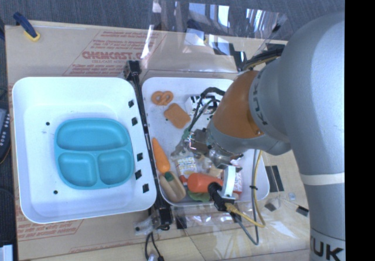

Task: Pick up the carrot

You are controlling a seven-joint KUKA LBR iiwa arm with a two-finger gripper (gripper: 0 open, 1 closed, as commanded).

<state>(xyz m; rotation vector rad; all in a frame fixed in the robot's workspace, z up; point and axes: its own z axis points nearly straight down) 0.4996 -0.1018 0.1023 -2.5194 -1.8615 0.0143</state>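
The carrot [160, 156] is a slim orange piece with a green end. It lies lengthwise along the left wall of the right bin [152, 87], near the bin's front half. My gripper [192, 156] hangs over the middle of that bin, a short way right of the carrot and apart from it. The grey arm with its orange band [240, 113] covers the bin's right side and hides what lies under it.
In the right bin a pretzel [162, 98] and a tan biscuit [176, 116] lie at the back. A red-orange item [203, 182], a green piece [198, 196] and a beige item [171, 187] crowd the front. The left bin [23, 137] holds a blue divided tray [94, 151].
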